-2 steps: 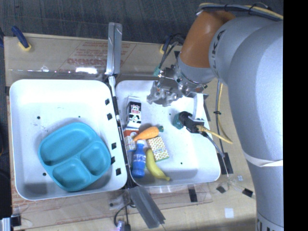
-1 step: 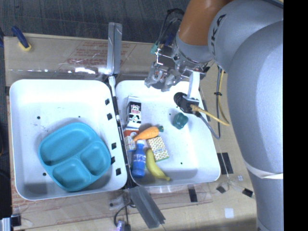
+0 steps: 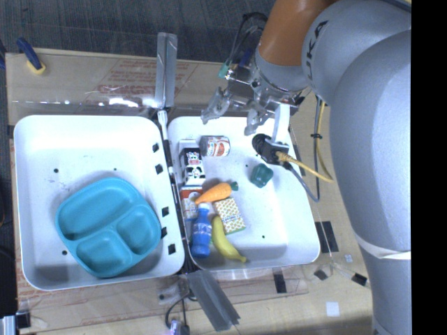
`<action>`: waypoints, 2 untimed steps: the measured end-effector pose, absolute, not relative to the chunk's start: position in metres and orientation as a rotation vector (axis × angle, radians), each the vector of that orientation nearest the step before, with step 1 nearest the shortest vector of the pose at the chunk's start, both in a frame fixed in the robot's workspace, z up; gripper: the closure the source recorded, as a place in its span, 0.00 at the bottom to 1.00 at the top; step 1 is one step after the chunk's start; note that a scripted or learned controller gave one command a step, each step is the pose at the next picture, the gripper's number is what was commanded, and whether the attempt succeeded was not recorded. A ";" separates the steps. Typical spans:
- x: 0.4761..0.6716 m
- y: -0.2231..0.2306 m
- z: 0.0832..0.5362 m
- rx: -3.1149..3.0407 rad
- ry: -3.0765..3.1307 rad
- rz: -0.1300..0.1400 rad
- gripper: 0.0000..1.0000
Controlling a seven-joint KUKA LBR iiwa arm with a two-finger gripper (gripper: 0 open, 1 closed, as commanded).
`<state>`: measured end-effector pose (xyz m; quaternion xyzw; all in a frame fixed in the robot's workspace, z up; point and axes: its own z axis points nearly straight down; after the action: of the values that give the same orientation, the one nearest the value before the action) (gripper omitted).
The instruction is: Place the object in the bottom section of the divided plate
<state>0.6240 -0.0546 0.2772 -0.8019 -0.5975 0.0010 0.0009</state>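
Gripper (image 3: pixel 236 112) is seen spread and unladen above the far rim of the right bin (image 3: pixel 297 208); nothing is yet picked. An object, perhaps the carrot (image 3: pixel 214 192), must be grasped, then carried to the divided plate (image 3: pixel 108 227) in the left bin (image 3: pixel 42 159).

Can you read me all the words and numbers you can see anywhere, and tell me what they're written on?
"KUKA", partly cut off, on the grey robot arm.
Red printing on the cardboard bench top: too faint to read.
Labels on the can, carton, blue bottle and snack packet: too small and blurred to read.
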 end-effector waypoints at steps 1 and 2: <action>0.624 -0.053 0.287 -2.509 -1.886 0.006 1.00; 0.602 0.035 0.204 -2.114 -2.318 0.007 1.00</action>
<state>0.6023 0.0348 0.2041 -0.6738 -0.7389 0.0021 0.0020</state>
